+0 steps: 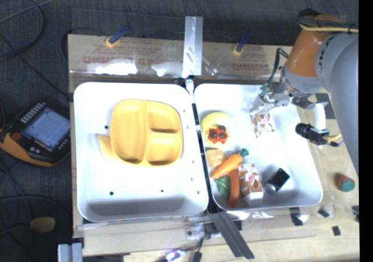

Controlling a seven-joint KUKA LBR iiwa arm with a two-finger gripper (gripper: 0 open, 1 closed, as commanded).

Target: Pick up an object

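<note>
My gripper (267,99) hangs over the far right part of the right bin (303,165). A small white and red carton (263,122) sits directly below it, touching or nearly touching its tip; I cannot tell whether it is gripped or lying on the bin floor. Nearer the left wall of this bin lies a yellow round piece (214,120) with a red toy (218,134) on it. An orange carrot (226,165), a green piece (224,186), a second small carton (250,180) and a black block (279,178) lie along the front.
The left bin (93,197) holds a yellow divided tray (145,131). A metal divider (193,45) stands at the back between the bins. A handheld device (41,133) lies on the floor at the left. A small red and green object (345,183) rests outside the right bin.
</note>
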